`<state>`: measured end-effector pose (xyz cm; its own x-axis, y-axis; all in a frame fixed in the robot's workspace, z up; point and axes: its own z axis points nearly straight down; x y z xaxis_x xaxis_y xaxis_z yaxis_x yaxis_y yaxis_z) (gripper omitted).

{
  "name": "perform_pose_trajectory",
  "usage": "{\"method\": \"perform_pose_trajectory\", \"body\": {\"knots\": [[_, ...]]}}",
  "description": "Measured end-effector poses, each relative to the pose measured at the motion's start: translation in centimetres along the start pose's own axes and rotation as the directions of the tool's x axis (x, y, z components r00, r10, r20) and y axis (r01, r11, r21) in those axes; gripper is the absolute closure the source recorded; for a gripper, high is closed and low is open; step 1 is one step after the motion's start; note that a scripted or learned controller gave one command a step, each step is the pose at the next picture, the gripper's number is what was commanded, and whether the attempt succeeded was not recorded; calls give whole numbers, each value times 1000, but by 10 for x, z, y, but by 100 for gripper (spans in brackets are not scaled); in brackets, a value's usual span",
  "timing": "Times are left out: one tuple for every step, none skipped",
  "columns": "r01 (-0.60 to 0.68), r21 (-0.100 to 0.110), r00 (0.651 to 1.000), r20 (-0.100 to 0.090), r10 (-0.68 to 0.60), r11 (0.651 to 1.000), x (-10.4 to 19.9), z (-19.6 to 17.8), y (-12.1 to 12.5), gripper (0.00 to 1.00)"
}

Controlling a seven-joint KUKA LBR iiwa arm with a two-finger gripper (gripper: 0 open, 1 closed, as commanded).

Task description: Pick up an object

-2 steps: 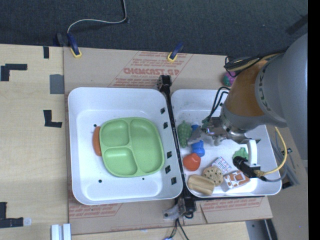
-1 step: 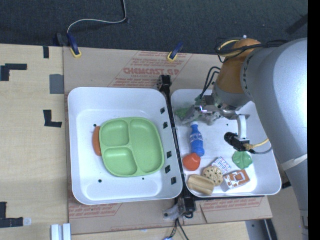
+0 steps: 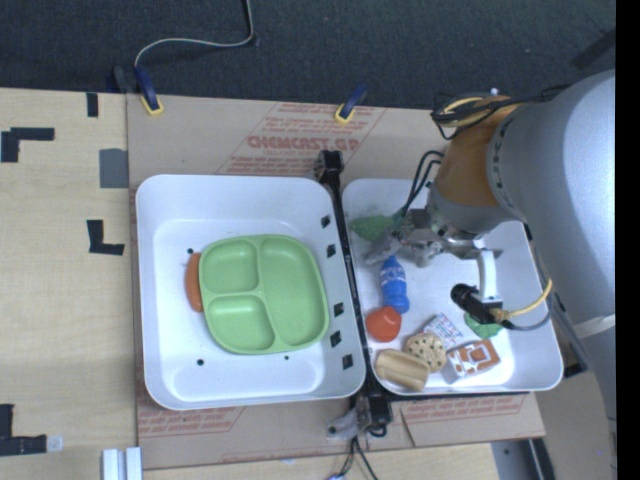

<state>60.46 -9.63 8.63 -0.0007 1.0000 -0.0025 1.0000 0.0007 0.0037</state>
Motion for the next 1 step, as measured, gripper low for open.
{"method": "perform_pose_trajectory", "body": {"knots": [[0,0,1000,-1,0,1000,2,1,34,0]]}}
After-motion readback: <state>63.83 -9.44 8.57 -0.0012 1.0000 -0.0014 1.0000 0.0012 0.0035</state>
